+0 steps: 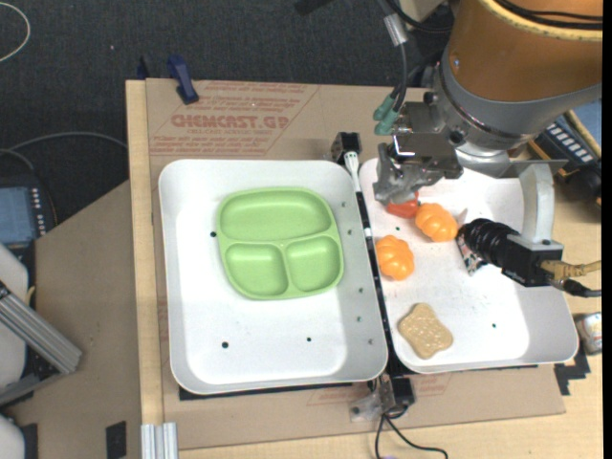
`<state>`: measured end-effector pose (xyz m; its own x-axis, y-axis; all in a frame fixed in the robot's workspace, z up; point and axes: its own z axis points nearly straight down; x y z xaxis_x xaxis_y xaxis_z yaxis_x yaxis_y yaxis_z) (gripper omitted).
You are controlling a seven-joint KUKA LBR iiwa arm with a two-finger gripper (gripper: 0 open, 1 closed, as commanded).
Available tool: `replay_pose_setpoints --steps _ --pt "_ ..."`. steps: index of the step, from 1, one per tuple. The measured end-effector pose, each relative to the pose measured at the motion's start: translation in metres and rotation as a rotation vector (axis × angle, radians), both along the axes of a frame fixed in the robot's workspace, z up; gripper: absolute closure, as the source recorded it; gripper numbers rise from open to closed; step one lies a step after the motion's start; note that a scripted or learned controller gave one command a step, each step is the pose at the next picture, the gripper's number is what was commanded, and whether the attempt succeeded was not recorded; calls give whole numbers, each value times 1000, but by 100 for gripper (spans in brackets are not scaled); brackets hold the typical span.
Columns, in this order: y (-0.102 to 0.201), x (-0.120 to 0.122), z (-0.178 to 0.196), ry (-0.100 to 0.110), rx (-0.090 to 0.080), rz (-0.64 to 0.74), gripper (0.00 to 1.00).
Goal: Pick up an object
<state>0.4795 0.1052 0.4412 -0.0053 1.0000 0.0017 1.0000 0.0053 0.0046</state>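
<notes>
I've got the gripper [400,191] low in the right bin [507,347], right over a red object [405,207] at its far-left corner, grasp step I'd say, can't tell the finger state, so next I'd confirm closure before lifting.

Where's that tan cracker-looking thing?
The cracker lies in the right bin, near its front edge, just below the nearer orange pumpkin.

Evenly and brightly lit from overhead — soft shadows under arm [516,55], mild glare on white bins [191,256], focus fairly sharp.
</notes>
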Motion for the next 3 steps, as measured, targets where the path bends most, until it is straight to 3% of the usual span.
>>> replay_pose_setpoints --steps 1,3 --pt "-37 -1 -39 10 -3 -9 100" --pt "-88 0 1 0 -2 -9 100"
